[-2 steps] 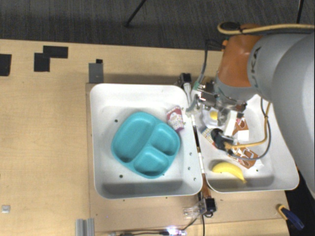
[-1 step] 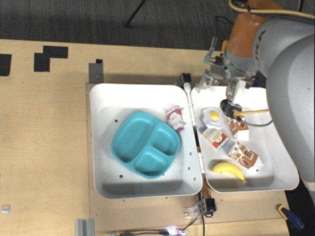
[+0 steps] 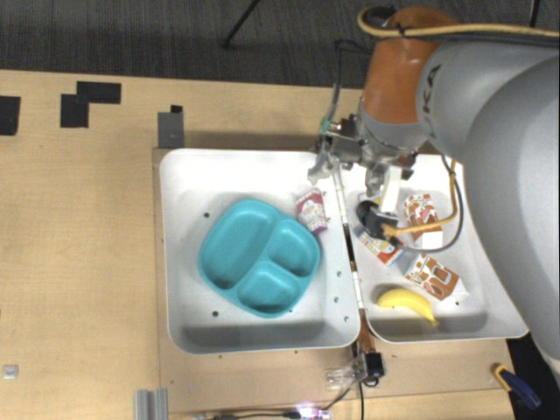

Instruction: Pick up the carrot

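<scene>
Gripper point(image 3: 350, 171) hovered above the wall between the bins, open or closed I could not tell, and the carrot, hard to place among the right bin's point(image 3: 490, 326) packets point(image 3: 433, 276) and banana point(image 3: 405, 303), was not yet lifted.

Grey arm point(image 3: 490, 86) reaching in from right, orange band point(image 3: 398, 68) above wrist, end effector point(image 3: 350, 166) pointing down.

Bins: left bin point(image 3: 179, 261) and right bin point(image 3: 455, 324) side by side, walls meeting.
Left bin: divided plate point(image 3: 260, 256) at centre; small packet point(image 3: 311, 211) behind it on the right, by the shared wall.
Right bin: banana point(image 3: 406, 304) in front; box point(image 3: 432, 276) just behind it; second box point(image 3: 418, 208) farther back.
Gripper point(image 3: 354, 169): above the bins' shared wall, toward the back.
</scene>
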Action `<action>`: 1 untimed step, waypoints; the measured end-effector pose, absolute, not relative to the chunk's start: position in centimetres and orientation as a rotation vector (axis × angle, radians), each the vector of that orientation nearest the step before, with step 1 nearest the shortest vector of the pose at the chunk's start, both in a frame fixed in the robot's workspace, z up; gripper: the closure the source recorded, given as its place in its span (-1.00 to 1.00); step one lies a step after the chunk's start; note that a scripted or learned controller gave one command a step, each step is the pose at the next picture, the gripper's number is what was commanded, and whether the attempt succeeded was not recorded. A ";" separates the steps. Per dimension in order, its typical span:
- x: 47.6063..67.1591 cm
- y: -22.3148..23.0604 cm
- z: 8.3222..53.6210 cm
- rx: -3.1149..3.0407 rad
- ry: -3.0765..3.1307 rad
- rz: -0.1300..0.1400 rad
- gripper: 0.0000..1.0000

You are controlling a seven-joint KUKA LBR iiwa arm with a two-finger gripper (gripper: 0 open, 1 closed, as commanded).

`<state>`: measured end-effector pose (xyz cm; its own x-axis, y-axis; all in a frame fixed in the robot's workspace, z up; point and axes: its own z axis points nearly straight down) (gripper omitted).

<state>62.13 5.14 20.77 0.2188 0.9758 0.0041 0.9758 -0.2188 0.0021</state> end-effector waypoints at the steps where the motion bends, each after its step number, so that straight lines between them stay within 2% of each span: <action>1: 57.0 10.0 18.3 -2.594 -1.764 0.002 -1.00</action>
<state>57.02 10.01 18.35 0.3673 0.9301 0.0017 0.9301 -0.3673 -0.0046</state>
